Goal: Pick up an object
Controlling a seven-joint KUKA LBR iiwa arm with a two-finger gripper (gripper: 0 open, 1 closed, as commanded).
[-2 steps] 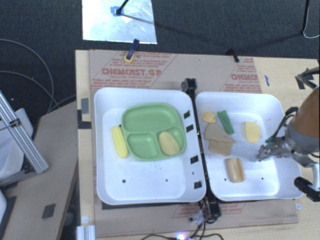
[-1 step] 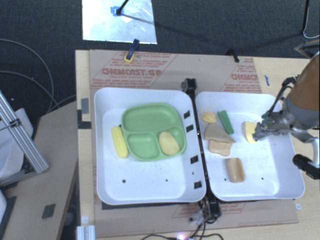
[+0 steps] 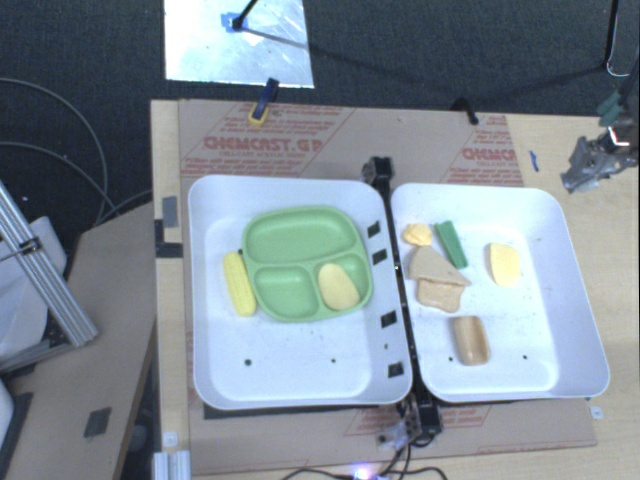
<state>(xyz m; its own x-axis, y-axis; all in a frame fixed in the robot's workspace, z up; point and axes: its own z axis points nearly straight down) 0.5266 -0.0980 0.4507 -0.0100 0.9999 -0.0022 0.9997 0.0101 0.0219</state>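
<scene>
Gripper (image 3: 598, 158) is seen at the right edge, above the desk (image 3: 420, 133) and outside the right bin (image 3: 570, 268), well apart from every item; its opening cannot be told at this size, and nothing is seen held. Candidates for the pick lie in the right bin: a yellow piece (image 3: 504, 264) alone toward the right wall, a tan roll (image 3: 470, 339) alone lower down, and a cluster near the divider where a green stick (image 3: 450, 244), a small yellow bit (image 3: 418, 235) and a beige wedge (image 3: 436, 278) lie touching or just beside each other. In the left bin a green tray (image 3: 262, 243) holds a yellow lump (image 3: 339, 286), with a corn cob (image 3: 238, 282) just beside the tray. The step is judged barely begun. An isolated item is best targeted, probably the yellow piece, being nearest the gripper and clear of neighbours. The cluster should be avoided, since neighbours could be nudged or two things pinched. Descent should be centred over the item, kept off the bin wall.
</scene>
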